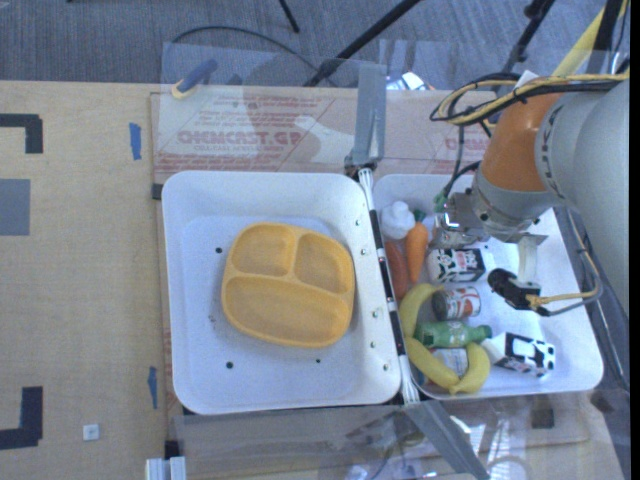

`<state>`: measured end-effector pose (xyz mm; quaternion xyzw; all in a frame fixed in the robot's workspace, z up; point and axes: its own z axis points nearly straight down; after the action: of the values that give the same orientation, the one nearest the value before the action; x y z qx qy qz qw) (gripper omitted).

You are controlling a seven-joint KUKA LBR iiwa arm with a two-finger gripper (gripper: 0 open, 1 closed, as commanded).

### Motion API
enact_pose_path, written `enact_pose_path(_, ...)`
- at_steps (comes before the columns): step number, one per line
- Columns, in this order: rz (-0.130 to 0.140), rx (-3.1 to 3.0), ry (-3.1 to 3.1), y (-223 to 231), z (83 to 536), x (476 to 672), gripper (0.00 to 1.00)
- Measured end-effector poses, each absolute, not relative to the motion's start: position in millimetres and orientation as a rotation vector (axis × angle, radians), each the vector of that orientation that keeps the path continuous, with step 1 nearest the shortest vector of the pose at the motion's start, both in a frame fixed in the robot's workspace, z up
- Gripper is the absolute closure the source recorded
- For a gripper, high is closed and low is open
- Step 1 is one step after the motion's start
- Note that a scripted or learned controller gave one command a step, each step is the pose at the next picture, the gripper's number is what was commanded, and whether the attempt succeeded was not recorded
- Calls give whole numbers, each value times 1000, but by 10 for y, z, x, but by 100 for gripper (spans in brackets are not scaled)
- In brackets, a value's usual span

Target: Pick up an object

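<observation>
- Several small items crowded the right bin (585, 363) at the frame's right — carrot (417, 249), banana (440, 364), green bottle (452, 335).
- Whether the claw (458, 230) stood apart or together, I could not tell; it hung over them, beside the carrot.
- Best to descend straight onto one isolated item.

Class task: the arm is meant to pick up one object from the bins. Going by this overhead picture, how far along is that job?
Done: the arm has reached over the right bin, its tool low beside the carrot and the cow-patterned carton. In hand: nothing visibly; whether the tool grips anything cannot be told. Left: the grasp and the lift. The banana, green bottle and can lie in the bin, and the yellow tray lies in the left bin.
</observation>
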<state>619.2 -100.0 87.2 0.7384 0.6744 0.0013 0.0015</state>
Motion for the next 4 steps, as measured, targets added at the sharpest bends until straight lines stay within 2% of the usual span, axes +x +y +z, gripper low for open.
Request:
enact_pose_path(1, 1, 2319, 2116, -1005, 863, 6185, 0)
enact_pose_path(2, 7, 2318, 2116, -1001, 977, 6198, 100)
enact_pose_path(3, 3, 2272, 2164, -1045, 869, 6242, 100)
enact_pose_path(4, 1, 2371, 2059, -490, 1857, 6673, 100)
